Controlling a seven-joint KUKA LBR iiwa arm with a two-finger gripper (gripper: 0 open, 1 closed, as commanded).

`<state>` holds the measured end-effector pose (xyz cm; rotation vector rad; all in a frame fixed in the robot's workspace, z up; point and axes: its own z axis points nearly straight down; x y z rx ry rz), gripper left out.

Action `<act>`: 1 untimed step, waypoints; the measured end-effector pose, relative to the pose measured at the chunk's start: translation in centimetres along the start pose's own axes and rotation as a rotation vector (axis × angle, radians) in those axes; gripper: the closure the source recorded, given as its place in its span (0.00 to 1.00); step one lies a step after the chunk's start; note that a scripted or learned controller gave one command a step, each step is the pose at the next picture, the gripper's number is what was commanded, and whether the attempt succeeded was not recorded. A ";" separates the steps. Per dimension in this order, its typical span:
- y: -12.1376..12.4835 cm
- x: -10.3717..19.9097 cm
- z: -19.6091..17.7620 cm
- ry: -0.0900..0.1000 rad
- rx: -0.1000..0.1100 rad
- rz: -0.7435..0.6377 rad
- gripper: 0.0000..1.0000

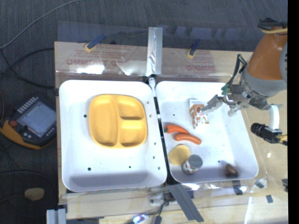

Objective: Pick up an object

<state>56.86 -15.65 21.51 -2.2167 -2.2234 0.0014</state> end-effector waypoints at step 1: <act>4.0 4.4 9.9 -0.014 -0.041 -0.047 0.00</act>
